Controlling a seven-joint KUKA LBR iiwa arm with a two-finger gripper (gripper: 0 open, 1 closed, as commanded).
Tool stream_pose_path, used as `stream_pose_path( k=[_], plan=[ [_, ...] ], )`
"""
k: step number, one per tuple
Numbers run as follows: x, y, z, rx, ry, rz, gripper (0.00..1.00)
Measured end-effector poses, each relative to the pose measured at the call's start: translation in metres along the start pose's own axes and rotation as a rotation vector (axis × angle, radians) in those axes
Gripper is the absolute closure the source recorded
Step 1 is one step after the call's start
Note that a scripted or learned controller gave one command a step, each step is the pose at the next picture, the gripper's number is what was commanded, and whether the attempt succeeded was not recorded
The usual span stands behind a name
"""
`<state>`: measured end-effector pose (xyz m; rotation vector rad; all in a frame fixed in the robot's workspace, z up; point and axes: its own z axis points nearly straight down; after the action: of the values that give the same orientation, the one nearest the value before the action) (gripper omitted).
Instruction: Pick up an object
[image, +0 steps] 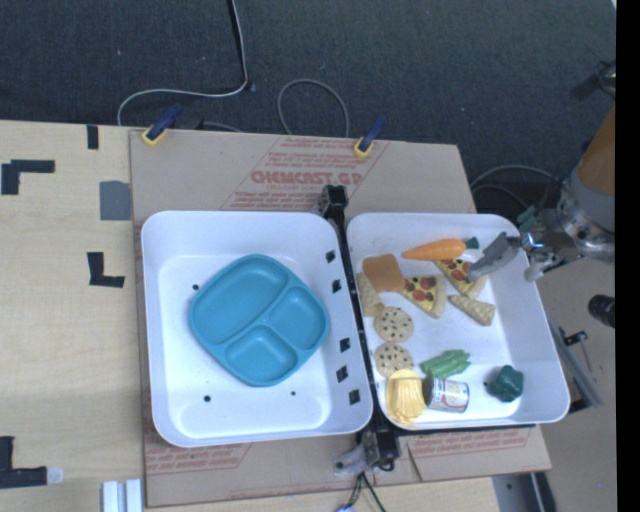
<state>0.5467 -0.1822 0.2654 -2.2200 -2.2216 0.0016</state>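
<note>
A brown cardboard sheet (300, 180) on a pale wooden bench (60, 300) bears two white bins; dark carpet lies behind. The left bin (160, 330) holds one blue divided plate (260, 318). The right bin (530, 330) holds toy food: one carrot (436, 249), two cookies (394, 324), two pizza slices (423, 291), one can (448, 395). The gripper (497, 255), fingers spread and holding nothing, hangs just right of the carrot.

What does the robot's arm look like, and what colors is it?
The arm comes in from the right side of the picture. It is mostly grey metal, with an orange band higher up above the wrist. At its end sits a small grey gripper with thin, dark finger parts, reaching over the right white bin. The wrist looks chunky, with silvery bits.
</note>
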Motion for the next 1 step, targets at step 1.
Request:
stream_pose_path(
  k=[1],
  plan=[
    [0.0744, 0.0062, 0.1866, -0.003, -0.002, -0.004, 0.0]
  ],
)
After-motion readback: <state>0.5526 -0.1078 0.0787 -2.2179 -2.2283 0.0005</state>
